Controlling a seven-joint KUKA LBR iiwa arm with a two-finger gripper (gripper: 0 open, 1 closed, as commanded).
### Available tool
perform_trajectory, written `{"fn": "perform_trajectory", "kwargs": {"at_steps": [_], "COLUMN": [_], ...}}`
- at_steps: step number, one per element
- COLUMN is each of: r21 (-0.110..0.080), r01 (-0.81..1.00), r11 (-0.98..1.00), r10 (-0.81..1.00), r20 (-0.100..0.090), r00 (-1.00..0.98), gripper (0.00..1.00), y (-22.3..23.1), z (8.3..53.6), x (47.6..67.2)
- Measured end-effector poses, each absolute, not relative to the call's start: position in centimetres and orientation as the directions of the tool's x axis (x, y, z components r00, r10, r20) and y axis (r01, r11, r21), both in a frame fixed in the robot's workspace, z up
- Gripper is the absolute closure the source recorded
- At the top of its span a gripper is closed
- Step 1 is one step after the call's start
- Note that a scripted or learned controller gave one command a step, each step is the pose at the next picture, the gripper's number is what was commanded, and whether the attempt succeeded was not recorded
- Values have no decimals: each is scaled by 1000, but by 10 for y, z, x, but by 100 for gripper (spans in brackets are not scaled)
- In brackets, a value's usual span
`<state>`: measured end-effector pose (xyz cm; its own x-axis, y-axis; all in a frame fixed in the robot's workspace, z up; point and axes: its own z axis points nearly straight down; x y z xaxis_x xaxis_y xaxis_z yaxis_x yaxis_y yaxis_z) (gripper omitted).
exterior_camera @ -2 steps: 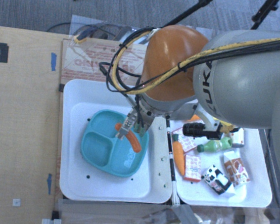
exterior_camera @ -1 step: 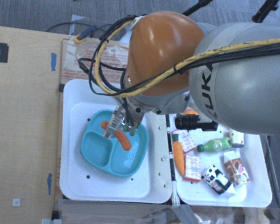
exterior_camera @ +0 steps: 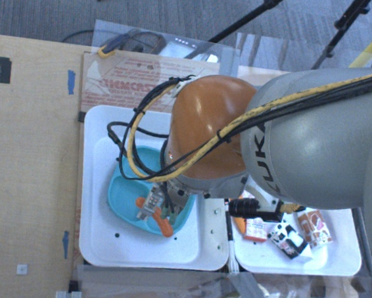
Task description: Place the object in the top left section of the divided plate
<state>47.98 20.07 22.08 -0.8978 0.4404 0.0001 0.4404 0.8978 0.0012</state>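
Orange carrot-shaped toy (exterior_camera: 156, 216) lies in the blue divided plastic plate (exterior_camera: 120, 194) at its lower right, in the left white bin (exterior_camera: 91, 234) — our tool (exterior_camera: 160, 202) poised directly over it; grip state we cannot tell, wrist obscuring it.

We see the bulky grey arm with its orange band (exterior_camera: 208, 131) covering the far and right parts of the blue divided plate (exterior_camera: 123, 198). Its gripper (exterior_camera: 161, 205) is largely masked, and the frame's right edge crops the arm.
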Motion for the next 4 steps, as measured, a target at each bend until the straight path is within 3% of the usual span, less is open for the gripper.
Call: {"fn": "perform_trajectory", "kwargs": {"at_steps": [1,2,3,4], "r21": [0,0,3,0], "r01": [314,391,332,275], "r11": [949,920,943,962], "r10": [314,391,332,275], "r20": [0,1,-3,0], "r00": [-949,-920,-943,-962], "gripper": [100,100,100,100], "y": [178,121,195,111], "z": [227,205,214,225], "x": [480,480,479,480]}}
